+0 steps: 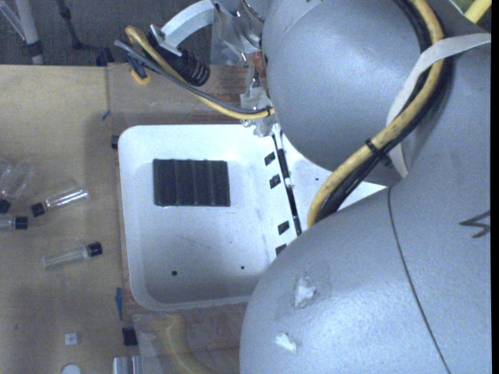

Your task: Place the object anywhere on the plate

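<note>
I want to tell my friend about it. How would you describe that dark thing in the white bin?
Find the white bin beside the big grey arm. Near its far end lies a dark ridged rectangle, the bin's one big dark shape.

The grey arm [374, 209] looms across the view's right, wrist reaching toward the top.

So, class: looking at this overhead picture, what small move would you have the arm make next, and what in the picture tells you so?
Probably draw the big grey arm back to the right, away from the camera. Its bulk hides much of the shallow white bin, so neither a plate nor the gripper's state can be judged. In the part that shows lies a dark ribbed rectangular block, untouched.
</note>
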Motion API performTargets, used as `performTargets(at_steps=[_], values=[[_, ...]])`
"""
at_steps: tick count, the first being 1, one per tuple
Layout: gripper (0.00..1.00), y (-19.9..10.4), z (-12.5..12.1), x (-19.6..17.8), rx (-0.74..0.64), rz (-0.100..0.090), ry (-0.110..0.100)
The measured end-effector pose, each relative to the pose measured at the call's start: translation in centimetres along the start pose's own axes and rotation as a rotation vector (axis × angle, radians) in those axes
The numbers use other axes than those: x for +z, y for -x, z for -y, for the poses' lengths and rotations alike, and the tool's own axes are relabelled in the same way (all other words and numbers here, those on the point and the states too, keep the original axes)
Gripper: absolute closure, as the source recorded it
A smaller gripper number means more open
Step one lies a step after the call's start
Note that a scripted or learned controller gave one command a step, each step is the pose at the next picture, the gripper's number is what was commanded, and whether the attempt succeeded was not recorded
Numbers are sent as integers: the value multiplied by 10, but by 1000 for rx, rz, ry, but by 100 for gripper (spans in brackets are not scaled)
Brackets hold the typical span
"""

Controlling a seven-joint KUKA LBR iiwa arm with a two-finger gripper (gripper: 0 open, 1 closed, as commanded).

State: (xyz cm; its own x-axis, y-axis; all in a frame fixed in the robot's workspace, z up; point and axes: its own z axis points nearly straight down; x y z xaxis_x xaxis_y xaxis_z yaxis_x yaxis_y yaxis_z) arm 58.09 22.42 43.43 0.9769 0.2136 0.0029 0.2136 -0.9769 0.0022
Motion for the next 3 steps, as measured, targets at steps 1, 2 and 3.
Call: performTargets(at_steps=[1, 2, 3], values=[[100, -58, -13, 71, 16, 5, -2], [100, 9, 3, 128, -177, 10, -3], [100, 55, 12, 246, -482, 9, -4]])
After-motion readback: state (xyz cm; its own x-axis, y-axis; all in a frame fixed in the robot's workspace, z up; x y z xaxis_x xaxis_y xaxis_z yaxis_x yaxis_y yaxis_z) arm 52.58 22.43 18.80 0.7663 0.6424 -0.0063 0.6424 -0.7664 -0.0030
